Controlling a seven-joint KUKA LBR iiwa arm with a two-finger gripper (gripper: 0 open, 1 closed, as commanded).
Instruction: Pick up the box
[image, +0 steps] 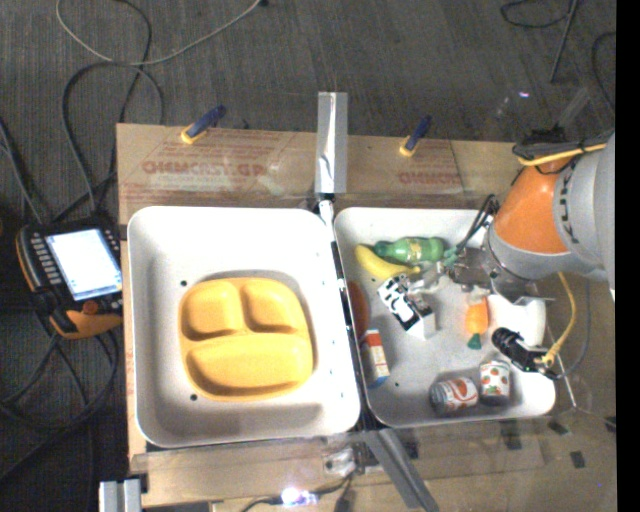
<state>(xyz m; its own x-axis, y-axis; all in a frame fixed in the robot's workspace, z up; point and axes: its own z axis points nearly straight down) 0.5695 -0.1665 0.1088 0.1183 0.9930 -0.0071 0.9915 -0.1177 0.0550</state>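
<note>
the box (375, 357) (small, red and white) lies at the left wall of the right bin (400, 405), long axis running nearly up-and-down in your view. the gripper (432, 282) hangs up and to the right of it, above a black-and-white item (400, 300); you cannot tell how its fingers stand. banana (372, 264) and green bottle (412, 249) lie beyond; the left bin (150, 400) holds a yellow tray (246, 335)

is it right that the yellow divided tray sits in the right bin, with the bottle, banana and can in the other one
Not quite. The camera view shows the yellow divided tray in the left bin. The green bottle, banana and can lie in the right bin, where the arm reaches in.
</note>
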